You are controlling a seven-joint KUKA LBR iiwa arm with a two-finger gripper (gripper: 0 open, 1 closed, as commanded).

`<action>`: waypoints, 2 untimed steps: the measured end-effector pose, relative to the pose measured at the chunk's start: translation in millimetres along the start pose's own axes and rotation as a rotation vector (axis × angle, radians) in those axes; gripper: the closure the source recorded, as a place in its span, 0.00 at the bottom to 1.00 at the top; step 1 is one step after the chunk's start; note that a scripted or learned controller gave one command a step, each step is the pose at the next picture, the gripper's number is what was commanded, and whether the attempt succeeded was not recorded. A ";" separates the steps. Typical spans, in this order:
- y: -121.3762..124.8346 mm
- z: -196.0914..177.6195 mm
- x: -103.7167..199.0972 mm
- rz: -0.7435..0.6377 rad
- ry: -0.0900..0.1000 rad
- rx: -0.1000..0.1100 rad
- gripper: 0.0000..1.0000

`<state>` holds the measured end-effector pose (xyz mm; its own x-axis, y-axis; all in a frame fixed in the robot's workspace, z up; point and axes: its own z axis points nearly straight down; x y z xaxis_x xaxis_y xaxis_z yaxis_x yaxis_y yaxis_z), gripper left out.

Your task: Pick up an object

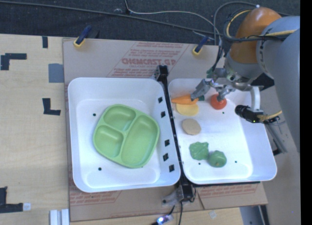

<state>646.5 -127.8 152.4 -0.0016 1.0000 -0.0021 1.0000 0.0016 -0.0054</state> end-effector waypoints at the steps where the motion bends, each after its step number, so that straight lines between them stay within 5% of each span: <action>1: 2.1 64.2 2.0 0.000 0.000 0.002 0.00; 2: 3.8 50.0 3.1 -0.002 0.001 -0.003 1.00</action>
<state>650.0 -124.8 102.3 -0.0039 1.0000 -0.0009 1.0000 0.0039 -0.0026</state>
